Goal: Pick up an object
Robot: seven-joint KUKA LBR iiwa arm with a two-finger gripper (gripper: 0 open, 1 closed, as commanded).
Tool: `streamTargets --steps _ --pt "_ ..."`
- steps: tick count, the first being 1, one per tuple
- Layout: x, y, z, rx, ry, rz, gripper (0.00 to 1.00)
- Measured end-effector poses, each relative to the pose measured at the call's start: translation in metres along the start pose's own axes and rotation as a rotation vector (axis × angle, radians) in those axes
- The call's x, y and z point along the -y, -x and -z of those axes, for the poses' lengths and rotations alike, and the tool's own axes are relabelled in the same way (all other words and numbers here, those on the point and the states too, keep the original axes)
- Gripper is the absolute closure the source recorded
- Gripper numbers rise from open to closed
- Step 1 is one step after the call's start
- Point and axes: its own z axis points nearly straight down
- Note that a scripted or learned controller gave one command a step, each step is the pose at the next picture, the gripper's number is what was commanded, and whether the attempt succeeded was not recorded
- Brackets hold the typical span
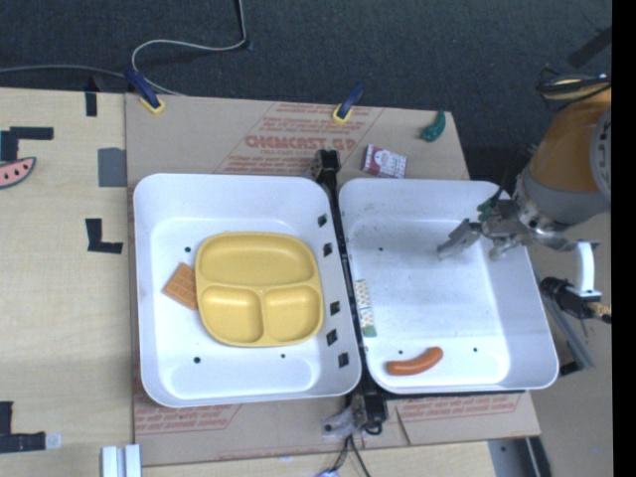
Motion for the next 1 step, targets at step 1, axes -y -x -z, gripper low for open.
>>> streamTargets --steps 1 --pt "0.0627 -0.0357 -0.0751 0.004 -0.004 -0.003 0.00"
